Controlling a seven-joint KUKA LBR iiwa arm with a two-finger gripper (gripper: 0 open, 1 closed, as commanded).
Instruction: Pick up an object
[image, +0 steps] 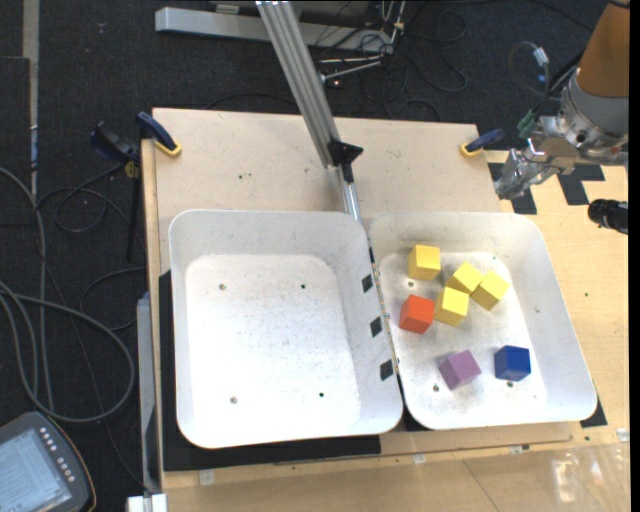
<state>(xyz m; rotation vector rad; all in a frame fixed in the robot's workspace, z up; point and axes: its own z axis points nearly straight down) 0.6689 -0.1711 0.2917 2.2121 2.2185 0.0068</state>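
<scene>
Tan counter (260, 160) carries two white bins side by side. Left bin (200, 300) speckled. Right bin (560, 330) holds four yellow cubes (424, 261), an orange cube (417, 314), a purple cube (459, 368) and a blue cube (512, 363). Gripper (518, 175) sits above the counter's far right corner, apart from the cubes; cannot tell its state. Dark carpet (70, 100) with cables (60, 300) surrounds.
</scene>
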